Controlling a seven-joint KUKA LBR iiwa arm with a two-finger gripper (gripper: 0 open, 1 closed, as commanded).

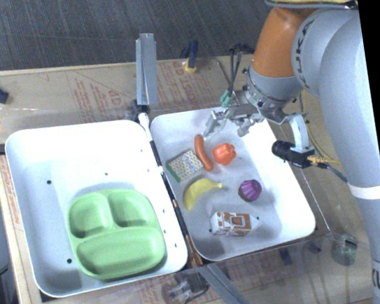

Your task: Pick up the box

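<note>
a robotics lab: clamped plywood bench (pixel 61 96), white bins (pixel 21 159), grey arm (pixel 336 90).

Claw (pixel 229 123) hovers over right bin (pixel 293 199), above box (pixel 184 164)

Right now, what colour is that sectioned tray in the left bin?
Light green tray, clearest in the camera view.

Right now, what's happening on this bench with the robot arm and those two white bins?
The arm reaches in over the right bin, with its gripper at the far end, above a sausage and an orange pepper. It holds nothing. The box lies flat by the bin's left wall, untouched. Near it are a banana, a purple piece and a small carton. The left bin holds a green divided tray.
</note>
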